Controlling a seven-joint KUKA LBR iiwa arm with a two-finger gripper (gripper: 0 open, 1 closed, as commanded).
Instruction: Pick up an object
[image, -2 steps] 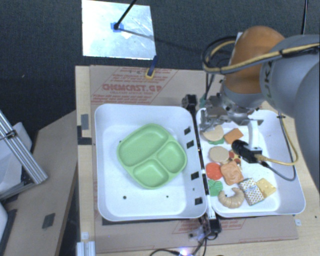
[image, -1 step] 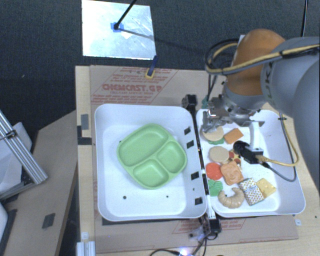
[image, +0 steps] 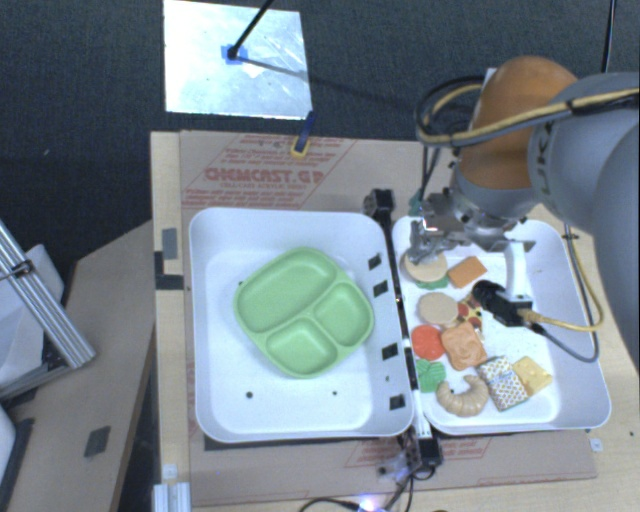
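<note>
The gripper is hanging low over the upper left corner of the right bin, just above a round tan disc; from this angle I cannot tell how it is set or whether anything is in it. The likeliest target seems to be that disc, lying right of centre in the frame, with an orange wedge just beside it. Trouble may be coming from crowding: the disc is lying flat and close to the bin wall, so a grab could be slipping off or nudging neighbours. The arm is reaching in from the upper right, wrist pointing steeply down
</note>
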